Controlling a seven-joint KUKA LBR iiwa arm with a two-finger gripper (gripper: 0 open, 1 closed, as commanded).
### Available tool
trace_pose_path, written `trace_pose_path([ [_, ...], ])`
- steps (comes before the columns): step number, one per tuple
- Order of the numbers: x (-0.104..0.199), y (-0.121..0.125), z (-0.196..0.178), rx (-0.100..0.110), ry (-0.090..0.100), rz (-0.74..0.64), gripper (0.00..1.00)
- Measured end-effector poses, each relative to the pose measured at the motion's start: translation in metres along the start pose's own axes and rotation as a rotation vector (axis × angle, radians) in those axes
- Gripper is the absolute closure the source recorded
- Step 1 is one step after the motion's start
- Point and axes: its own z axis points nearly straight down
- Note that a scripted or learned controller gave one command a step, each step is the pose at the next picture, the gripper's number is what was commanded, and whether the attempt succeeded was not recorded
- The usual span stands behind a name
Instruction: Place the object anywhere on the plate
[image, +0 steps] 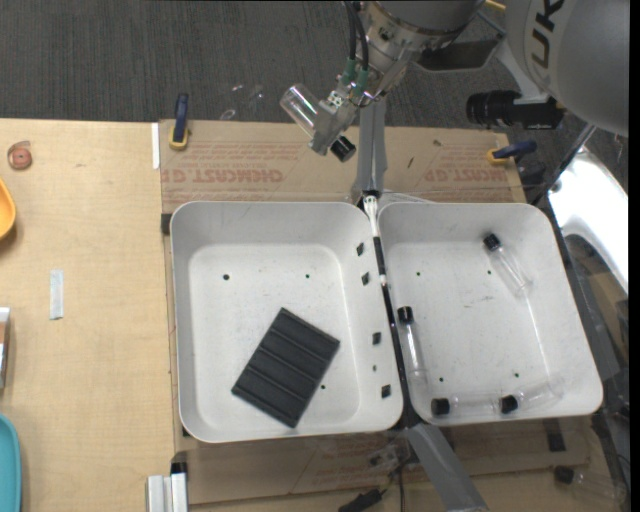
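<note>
One tube (298, 103) is clamped in the pincer (322, 118), high up; next, lower it onto the black plate (287, 366).

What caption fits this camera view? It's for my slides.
Gripper raised behind two white bins, carrying a clear tube; black ridged plate in the left bin.

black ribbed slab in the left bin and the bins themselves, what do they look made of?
Black ribbed rectangular plate: looks like matte moulded plastic or rubber; parallel grooves, no glare. Can't tell which. Shallow white bins, left and right: probably formed plastic, semi-gloss; rounded corners, soft sheen, dark scuff marks.
</note>
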Motion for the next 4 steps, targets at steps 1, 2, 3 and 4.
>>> trace_pose_path([
  [1,0.025,0.049,0.0,-0.002,0.0,-0.247,1.0],
  [2,0.078,0.016,0.117,-0.002,0.001,-0.549,1.0],
  [3,0.05,0.043,0.154,-0.004,-0.001,-0.737,1.0],
  [4,0.067,-0.007,0.117,-0.004,-0.001,-0.897,1.0],
])
